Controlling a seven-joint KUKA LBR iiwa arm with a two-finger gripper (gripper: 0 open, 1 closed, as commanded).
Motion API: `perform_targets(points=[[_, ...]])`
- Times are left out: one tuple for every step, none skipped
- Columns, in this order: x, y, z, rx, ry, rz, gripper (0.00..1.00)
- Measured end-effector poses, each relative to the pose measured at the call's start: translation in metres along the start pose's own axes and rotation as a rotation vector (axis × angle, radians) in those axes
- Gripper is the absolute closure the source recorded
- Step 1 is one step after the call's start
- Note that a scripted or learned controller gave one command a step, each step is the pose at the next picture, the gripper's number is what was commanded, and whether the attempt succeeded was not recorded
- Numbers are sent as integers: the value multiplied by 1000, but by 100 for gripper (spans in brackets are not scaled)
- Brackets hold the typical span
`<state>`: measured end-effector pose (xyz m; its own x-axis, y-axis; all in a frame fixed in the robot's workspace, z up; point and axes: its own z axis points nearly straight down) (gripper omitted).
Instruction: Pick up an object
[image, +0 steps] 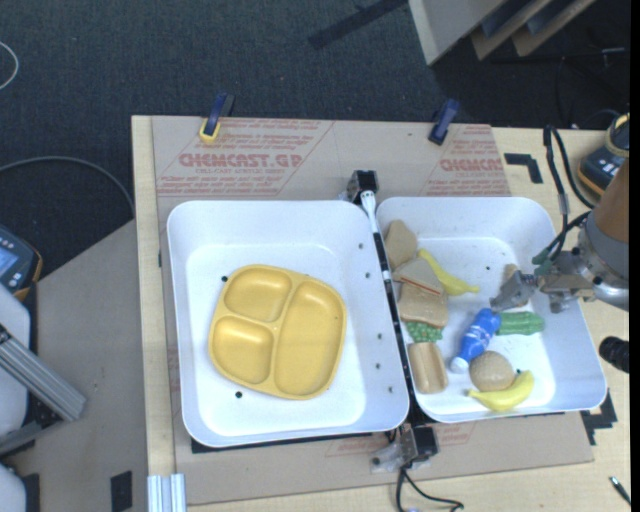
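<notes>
The grey metal gripper (512, 290) reaches in from the right and hangs over the right shallow white bin (560, 380). Its fingers point left and down, toward the middle of that bin. I cannot tell if the fingers are spread apart or pressed together, and nothing can be seen pinched between them.

Just under the gripper lies a green bumpy toy that looks like a pickle (522, 323). Next to it, on the left, is a small blue bottle with a white cap (477, 337), lying tilted. Below the bottle sits a round tan ball-shaped toy (492, 371), and a yellow toy banana (503, 394) curls just under it, touching it.

Farther left there is a thin yellow curved piece (444, 275). Along the left wall of this bin lie some tan and brown toy foods: a rounded tan piece (401, 241) at the top, a toy sandwich with a green layer (421, 305) in the middle, and a tan bread-like block (427, 367) at the bottom.

The left white bin (190, 300) holds a yellow plastic plate with three sections (277, 330), well apart from the gripper.
</notes>
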<state>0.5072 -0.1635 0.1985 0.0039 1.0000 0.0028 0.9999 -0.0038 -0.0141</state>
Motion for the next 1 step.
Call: perform_targets(points=[[0, 3, -7, -14, -3, -4, 0]])
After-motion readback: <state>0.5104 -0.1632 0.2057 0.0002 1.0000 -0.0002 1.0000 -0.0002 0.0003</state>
